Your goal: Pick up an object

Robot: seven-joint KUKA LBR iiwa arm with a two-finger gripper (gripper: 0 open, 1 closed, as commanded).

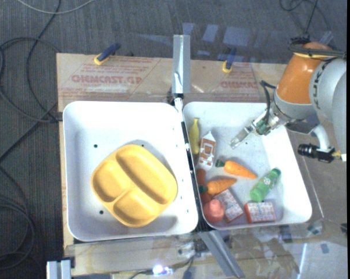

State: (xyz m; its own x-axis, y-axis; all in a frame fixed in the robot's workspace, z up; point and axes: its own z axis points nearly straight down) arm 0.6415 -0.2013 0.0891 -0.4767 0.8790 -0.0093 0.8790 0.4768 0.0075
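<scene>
My gripper hangs over the upper middle of the right bin, reaching in from the right with nothing visibly in it. Below it lie several toy foods. A small white carton stands just to its left, beside a yellow banana along the bin's left wall. An orange carrot lies just beneath the gripper, and a second carrot lies lower left. A green bottle is at the lower right.
A red box, a pinkish box and a red round item crowd the right bin's front edge. The left bin holds a yellow divided plate. A metal post stands behind the bins.
</scene>
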